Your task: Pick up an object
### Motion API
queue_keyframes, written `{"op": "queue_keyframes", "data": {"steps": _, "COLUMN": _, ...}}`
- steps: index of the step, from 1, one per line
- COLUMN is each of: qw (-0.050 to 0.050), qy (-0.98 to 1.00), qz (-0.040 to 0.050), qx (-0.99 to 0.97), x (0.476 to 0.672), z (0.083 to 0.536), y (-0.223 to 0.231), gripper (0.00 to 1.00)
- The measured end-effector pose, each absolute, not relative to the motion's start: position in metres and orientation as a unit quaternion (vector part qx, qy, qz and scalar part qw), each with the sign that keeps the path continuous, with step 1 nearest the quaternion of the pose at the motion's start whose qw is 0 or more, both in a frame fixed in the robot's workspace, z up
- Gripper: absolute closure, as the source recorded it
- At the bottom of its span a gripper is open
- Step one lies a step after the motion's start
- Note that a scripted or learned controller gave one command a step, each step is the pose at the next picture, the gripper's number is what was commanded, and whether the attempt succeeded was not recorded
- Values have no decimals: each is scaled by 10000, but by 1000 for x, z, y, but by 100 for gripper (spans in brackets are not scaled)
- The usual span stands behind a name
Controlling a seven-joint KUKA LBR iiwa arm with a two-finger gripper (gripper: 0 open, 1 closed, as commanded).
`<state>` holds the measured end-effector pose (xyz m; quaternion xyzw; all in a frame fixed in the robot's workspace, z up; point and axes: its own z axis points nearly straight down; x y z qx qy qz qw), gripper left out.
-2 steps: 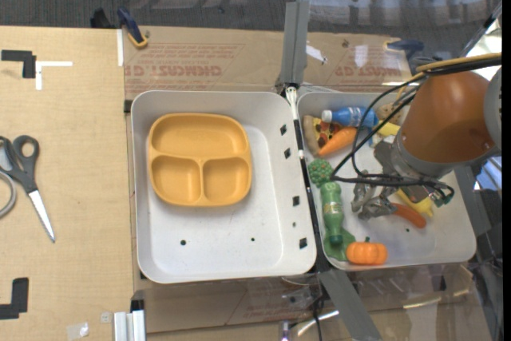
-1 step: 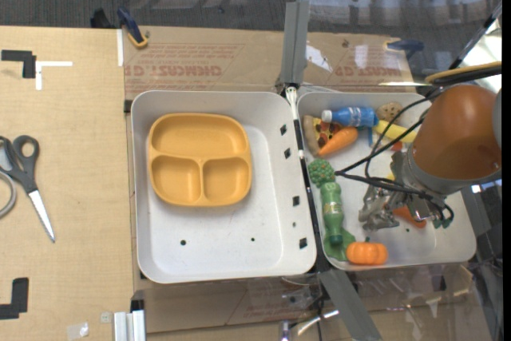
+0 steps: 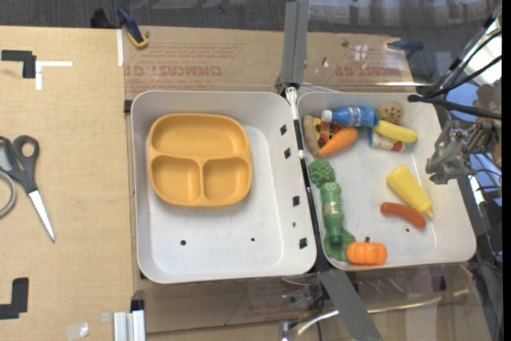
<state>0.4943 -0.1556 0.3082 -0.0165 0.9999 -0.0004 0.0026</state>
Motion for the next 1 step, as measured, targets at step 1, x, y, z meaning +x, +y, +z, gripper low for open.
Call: {"op": "queue_keyframes", "data": {"steps": 1, "qw": 10, "qy": 9838, "qz": 3, "qx": -1794, "x": 491, "z": 191, "y": -184, "gripper": 100}}
